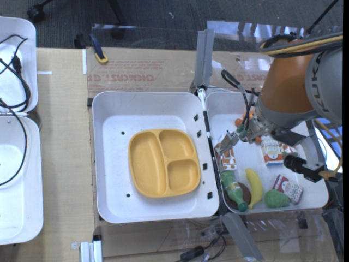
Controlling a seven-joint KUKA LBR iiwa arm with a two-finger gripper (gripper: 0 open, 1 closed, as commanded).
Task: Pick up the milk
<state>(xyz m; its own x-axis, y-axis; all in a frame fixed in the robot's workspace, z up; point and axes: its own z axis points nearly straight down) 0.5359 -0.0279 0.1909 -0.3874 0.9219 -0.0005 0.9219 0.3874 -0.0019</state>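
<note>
Arm is reaching into the right white bin; the gripper is hanging by its left wall, jaw state impossible to tell. Likely target, the small white-and-orange milk carton, is lying loose right of it, mid-bin. Shifting right and centring over the carton before descending would be best, clearing the yellow plastic banana.

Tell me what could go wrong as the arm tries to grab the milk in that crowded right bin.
The gripper hangs over a small carton by the bin's left wall, so a finger may strike the wall. A green bottle and banana lie close below and could get nudged. Another carton lies partly under the arm, so it may grab the wrong one.
</note>
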